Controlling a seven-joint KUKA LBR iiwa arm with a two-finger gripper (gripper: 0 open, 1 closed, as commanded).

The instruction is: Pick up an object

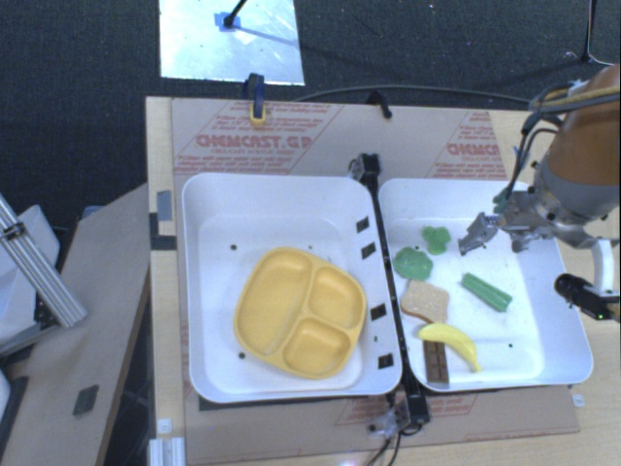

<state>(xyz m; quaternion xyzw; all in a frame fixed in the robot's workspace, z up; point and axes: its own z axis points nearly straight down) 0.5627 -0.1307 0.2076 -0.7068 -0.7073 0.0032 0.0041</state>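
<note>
End effector (497, 233) over right bin (572, 357), finger state unclear, green block (485, 292) nearby

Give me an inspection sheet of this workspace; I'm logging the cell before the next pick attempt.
Surface: two shallow white bins side by side, left bin and right bin, on a printed board.
Job's things: in the right bin, a banana, a bread slice, a green stick, two green pieces and a brown bar.
Clutter: a yellow divided tray lies in the left bin.
Grippers: the hand hovers over the right bin's far half; nothing seen between its fingers.
Cables: a black cable runs along the board's far edge.
Surroundings: a shiny sheet on dark carpet; a clamp on the board's far edge.
</note>
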